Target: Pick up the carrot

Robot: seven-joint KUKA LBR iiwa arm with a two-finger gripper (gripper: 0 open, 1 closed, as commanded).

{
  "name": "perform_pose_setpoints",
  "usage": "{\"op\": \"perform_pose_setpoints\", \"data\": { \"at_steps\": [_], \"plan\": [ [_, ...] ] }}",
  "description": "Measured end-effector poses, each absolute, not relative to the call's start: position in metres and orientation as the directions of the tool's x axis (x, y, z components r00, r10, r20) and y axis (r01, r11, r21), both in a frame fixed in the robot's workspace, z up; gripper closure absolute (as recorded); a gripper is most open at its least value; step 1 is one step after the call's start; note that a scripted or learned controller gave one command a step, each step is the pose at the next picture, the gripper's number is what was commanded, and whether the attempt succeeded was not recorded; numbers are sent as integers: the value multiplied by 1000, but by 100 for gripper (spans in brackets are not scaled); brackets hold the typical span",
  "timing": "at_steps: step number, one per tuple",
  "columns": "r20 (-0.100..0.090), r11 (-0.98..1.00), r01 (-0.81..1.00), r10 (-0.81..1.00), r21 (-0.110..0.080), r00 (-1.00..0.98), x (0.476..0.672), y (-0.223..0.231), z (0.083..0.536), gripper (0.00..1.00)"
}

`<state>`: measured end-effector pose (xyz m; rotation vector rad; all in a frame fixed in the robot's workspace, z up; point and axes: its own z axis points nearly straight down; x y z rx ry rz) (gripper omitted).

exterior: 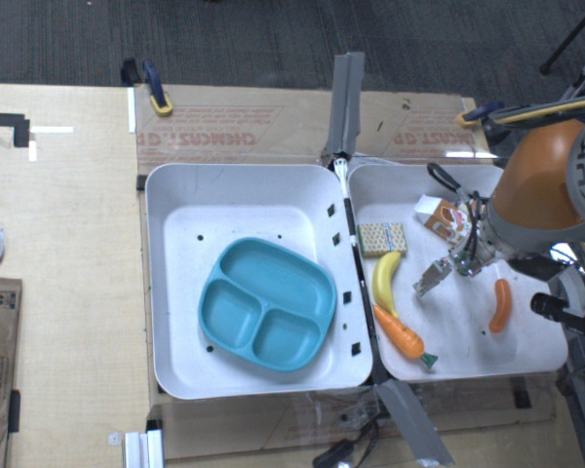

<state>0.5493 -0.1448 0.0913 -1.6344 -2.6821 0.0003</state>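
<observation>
The carrot (400, 332), orange with a small green stub at its lower right end, lies slantwise on the floor of the right bin (468, 354), near its front left corner. My gripper (447, 271) hangs over the middle of that bin, up and to the right of the carrot and apart from it. It stands open with nothing between its fingers. The grey arm with its orange band (541, 169) comes in from the right.
A banana (385, 279) lies just above the carrot, touching its upper end. A tan cracker (381, 238), a snack packet (447, 220) and a red sausage (502, 305) also lie in the right bin. The left bin (175, 203) holds a blue divided plate (267, 303).
</observation>
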Motion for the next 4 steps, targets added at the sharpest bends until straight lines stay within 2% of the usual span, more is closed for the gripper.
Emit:
{"op": "perform_pose_setpoints", "data": {
  "at_steps": [1,2,3,4],
  "plan": [
    [1,706,708,708,0,-706,548,-107,92,0],
    [-2,736,676,676,1,-736,536,-102,188,0],
    [0,784,621,621,0,-784,486,-113,117,0],
    [-11,724,690,690,3,-724,480,-100,94,0]
  ]
}}
